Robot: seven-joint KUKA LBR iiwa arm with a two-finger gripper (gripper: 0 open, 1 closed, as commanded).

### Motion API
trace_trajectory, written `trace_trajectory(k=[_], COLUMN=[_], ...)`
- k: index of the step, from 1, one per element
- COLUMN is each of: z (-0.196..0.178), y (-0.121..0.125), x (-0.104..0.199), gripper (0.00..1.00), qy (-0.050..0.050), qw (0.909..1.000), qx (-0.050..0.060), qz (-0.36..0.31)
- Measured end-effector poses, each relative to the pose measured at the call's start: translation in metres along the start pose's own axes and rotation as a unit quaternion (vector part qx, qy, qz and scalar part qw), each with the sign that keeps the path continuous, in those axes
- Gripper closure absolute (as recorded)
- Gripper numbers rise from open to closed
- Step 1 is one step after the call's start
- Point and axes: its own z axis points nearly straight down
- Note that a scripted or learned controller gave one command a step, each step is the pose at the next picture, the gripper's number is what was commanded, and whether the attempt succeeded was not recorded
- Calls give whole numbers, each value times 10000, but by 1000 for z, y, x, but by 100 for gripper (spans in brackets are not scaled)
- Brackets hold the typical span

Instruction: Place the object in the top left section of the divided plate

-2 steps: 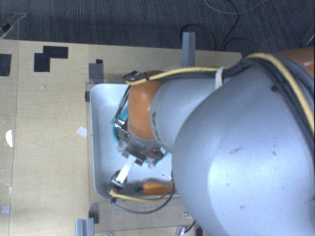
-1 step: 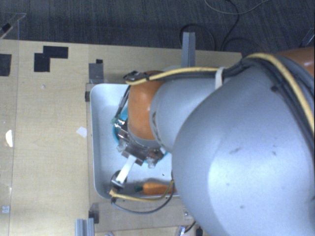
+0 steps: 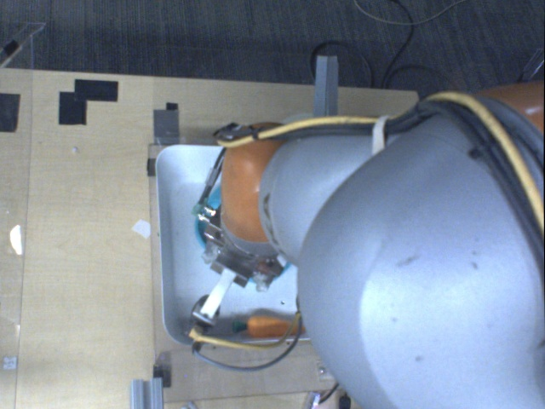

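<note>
My arm covers most of the camera view, and its orange wrist band (image 3: 247, 190) hangs over the left white bin (image 3: 174, 228). The gripper (image 3: 237, 267) points down into that bin, near its middle. A long orange object (image 3: 271, 324), shaped like a carrot, lies on the bin floor by the front wall, just below and to the right of the gripper. It is apart from the gripper. A sliver of something teal-blue (image 3: 207, 216) peeks out to the left of the wrist, and the arm hides the remainder of it. The divided plate's sections are hidden.
The bin's left wall (image 3: 158, 245) and front left corner (image 3: 174, 335) are close to the gripper. Metal posts (image 3: 167, 123) (image 3: 326, 83) stand at the bin's back corners. Bare wooden bench (image 3: 77, 245) lies to the left. The arm hides the second bin.
</note>
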Motion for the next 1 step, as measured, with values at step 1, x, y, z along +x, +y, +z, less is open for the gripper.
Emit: trace_trajectory(k=[1], z=[0], y=[0], x=[0], gripper=[0], qy=[0], qw=[10000], qx=[0], qz=[0])
